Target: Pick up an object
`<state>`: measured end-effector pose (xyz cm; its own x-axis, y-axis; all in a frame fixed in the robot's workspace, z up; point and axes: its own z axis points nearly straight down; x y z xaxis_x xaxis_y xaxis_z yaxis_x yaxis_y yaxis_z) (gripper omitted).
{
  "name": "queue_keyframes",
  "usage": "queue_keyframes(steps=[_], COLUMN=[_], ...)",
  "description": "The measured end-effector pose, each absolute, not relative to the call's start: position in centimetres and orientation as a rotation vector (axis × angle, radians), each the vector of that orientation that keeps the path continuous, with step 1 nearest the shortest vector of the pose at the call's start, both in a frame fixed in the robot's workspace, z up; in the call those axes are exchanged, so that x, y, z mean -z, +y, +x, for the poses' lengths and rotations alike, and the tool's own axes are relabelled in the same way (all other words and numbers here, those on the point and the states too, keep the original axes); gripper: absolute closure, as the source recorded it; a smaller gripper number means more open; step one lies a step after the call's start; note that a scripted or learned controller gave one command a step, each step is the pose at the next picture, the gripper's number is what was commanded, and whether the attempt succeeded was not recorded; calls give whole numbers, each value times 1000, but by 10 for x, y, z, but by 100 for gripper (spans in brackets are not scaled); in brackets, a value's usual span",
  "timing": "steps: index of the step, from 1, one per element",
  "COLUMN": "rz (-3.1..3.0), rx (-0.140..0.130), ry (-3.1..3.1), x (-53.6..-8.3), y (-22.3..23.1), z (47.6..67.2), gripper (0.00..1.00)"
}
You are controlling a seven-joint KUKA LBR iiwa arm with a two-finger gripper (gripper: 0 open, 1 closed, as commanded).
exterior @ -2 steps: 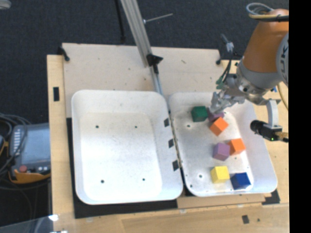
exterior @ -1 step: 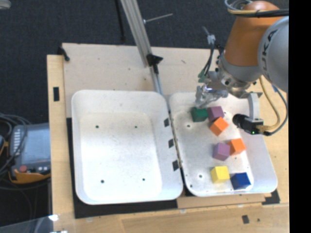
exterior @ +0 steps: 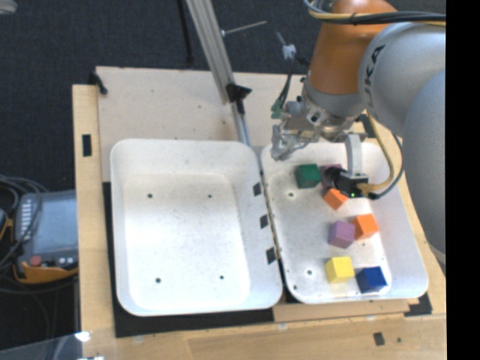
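Note:
The right bin (exterior: 300, 235) holds several small blocks. A green cube (exterior: 306, 175) lies near its back, with an orange block (exterior: 335, 198) to its right. Further forward sit an orange cube (exterior: 366, 225) and a purple cube (exterior: 341, 233). A yellow cube (exterior: 339, 268) and a blue cube (exterior: 371, 278) rest at the front. My gripper (exterior: 280, 148) hangs over the bin's back left corner, just left of and behind the green cube. No block shows in its grasp.
The left bin (exterior: 180, 223) stands beside the right one, their rims meeting at the middle. A slanted aluminium post (exterior: 214, 47) rises behind the bins, close to my gripper. A black cable and small unit (exterior: 346, 180) hang over the right bin.

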<state>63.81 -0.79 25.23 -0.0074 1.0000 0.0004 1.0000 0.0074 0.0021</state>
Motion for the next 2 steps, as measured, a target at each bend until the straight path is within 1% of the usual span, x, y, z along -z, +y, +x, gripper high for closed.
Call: queue_keyframes(steps=[1,2], rz=[2212,2213], rx=[-3,-2], ry=[2229,2227], x=[-256,-238], y=[42,82], z=[647,657], gripper=[100,100])
